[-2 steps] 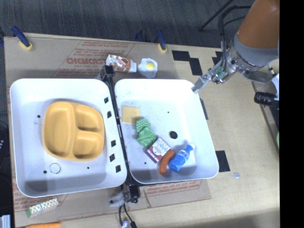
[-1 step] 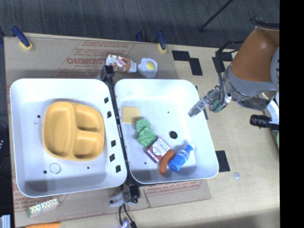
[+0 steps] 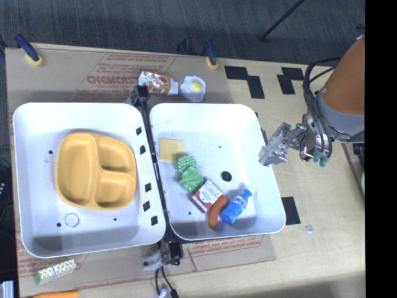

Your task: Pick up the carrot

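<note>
Two white bins: left bin (image 3: 25, 166), right bin (image 3: 248, 123). One yellow divided tray (image 3: 96, 169). One carrot (image 3: 216, 211), one blue bottle (image 3: 236, 207), one cheese slice (image 3: 170, 149), one green toy (image 3: 189, 174), one red packet (image 3: 205, 194).

The grey arm (image 3: 338, 113) reaches in from the right, orange band uppermost, its gripper (image 3: 273, 149) hanging just outside the right bin's right edge.
</note>
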Controlling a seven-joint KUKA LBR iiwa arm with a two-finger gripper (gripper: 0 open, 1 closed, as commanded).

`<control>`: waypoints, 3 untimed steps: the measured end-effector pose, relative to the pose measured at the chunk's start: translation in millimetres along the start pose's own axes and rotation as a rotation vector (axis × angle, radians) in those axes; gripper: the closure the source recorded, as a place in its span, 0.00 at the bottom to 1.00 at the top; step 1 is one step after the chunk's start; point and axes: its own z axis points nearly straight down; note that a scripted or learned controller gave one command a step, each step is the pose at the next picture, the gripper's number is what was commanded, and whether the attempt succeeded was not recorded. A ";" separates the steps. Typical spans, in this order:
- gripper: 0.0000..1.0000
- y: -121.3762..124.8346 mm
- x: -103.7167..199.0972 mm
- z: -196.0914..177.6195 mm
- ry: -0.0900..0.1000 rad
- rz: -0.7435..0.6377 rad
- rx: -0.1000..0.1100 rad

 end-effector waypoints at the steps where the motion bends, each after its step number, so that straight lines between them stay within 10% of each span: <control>1: 1.00 -13.3 29.7 -9.6 0.002 -0.282 0.000; 2: 1.00 -11.8 30.3 -6.7 0.003 -0.668 -0.001; 3: 1.00 47.0 49.2 -51.1 -0.002 -0.813 0.000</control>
